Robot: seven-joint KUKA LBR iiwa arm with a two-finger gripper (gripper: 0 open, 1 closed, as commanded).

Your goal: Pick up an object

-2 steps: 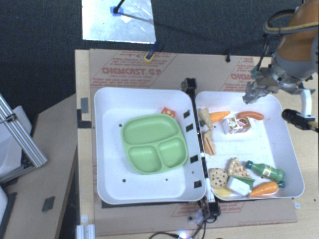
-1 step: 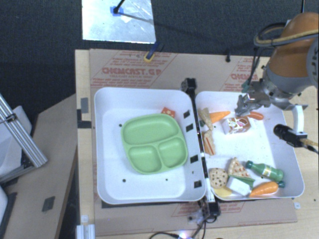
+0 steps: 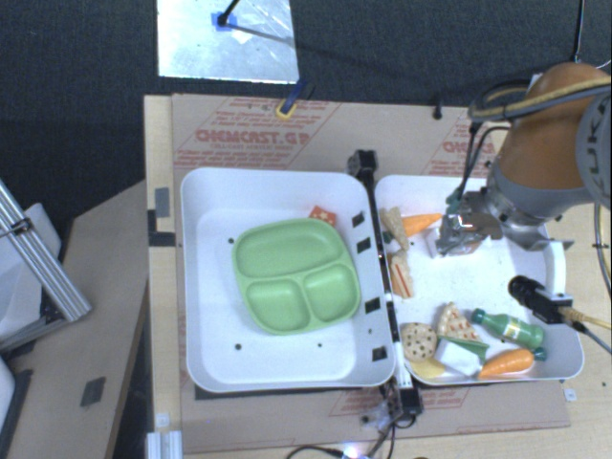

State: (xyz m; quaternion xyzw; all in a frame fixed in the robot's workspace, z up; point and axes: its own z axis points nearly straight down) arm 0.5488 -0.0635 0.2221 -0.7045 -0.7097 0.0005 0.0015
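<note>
Two shallow white bins sit side by side on the surface (image 3: 239, 127), which is covered by a brown sheet printed with red lettering. The left bin (image 3: 206, 256) holds one pale green plastic tray (image 3: 292, 275), rounded at the corners and divided into three compartments, one long and two smaller. Just beyond the tray's far right corner lies one small orange-red block (image 3: 323, 215).

The right bin (image 3: 497, 285) holds the toy food. There are two carrots: one carrot (image 3: 421, 224) near the far left corner, and another carrot (image 3: 505, 361) against the near wall. Beside the first carrot lies a pale bread-like piece (image 3: 392, 223), and nearer along the divider a striped hot-dog-like piece (image 3: 401, 277). In the near part are one round speckled cookie (image 3: 417, 341), one pizza-like wedge (image 3: 459, 323), one white-and-green block (image 3: 459, 355), and one green bottle (image 3: 507, 328) lying on its side with a pale label.

The end effector (image 3: 457, 235) hangs over the far part of the right bin, just beside the first carrot, at the tip of the grey arm with its glossy orange band (image 3: 555, 98). Whether its fingers are spread or clenched cannot be told from this view, and nothing can be made out between them.
</note>
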